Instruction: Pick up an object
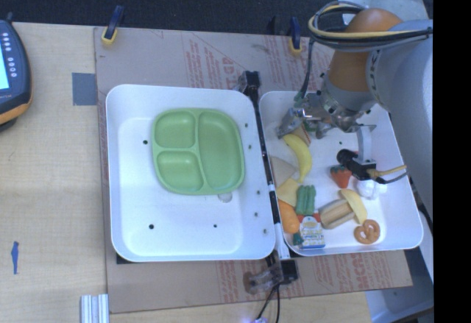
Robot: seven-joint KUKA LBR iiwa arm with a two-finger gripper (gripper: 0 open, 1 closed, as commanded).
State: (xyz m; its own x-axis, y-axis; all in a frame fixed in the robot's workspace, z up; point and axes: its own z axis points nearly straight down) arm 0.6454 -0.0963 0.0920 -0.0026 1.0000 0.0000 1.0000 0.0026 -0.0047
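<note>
My gripper (300, 125) is low over the far left part of the right bin (394, 167), at the upper end of a yellow banana (300, 157). Whether it touches the banana cannot be told. Toy foods crowd the near part of that bin: a green vegetable (305, 199), an orange carrot (290, 219), a small printed carton (312, 234), a tan cylinder (334, 214), a pale yellow slice (355, 204), a pretzel (366, 231), a red-orange piece (341, 177) and a beige wedge (282, 168).
The left bin (132, 196) holds a green divided plate (199, 151). The grey arm with its orange band (360, 49) comes in over the right bin's far right corner. A handheld controller (11, 71) lies at the bench's left edge.
</note>
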